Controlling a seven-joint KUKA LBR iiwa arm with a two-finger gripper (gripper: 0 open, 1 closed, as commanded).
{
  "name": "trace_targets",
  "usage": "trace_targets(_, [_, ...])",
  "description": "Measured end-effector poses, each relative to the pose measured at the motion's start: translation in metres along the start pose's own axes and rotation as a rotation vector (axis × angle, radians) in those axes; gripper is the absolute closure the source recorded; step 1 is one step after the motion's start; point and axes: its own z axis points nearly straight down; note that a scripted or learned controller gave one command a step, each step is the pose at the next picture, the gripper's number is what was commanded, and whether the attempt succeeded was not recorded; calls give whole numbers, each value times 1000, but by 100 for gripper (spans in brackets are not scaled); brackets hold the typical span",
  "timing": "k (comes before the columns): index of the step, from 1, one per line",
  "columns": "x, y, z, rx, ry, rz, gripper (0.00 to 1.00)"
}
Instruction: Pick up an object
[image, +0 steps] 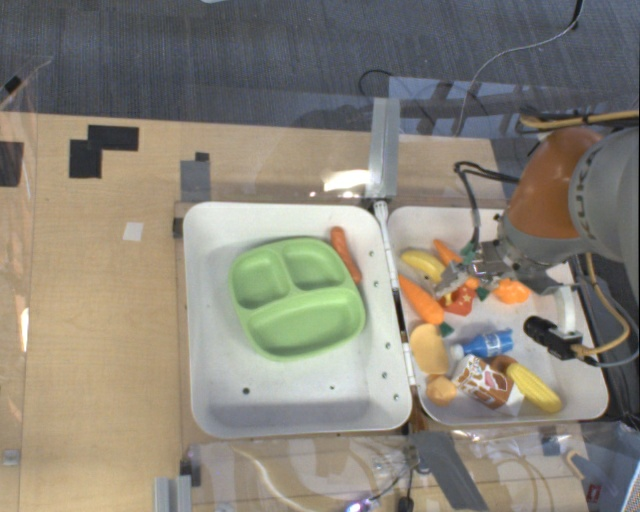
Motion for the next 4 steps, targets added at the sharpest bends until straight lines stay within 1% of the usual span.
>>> trace_targets(1, [0,1,-10,-2,0,0,100])
trace_targets(2, [74,74,-87,2,0,154,100])
trace_targets(3, [74,74,-87,2,-1,154,0])
trace_targets(4, [44,58,-86,3,-1,135,0])
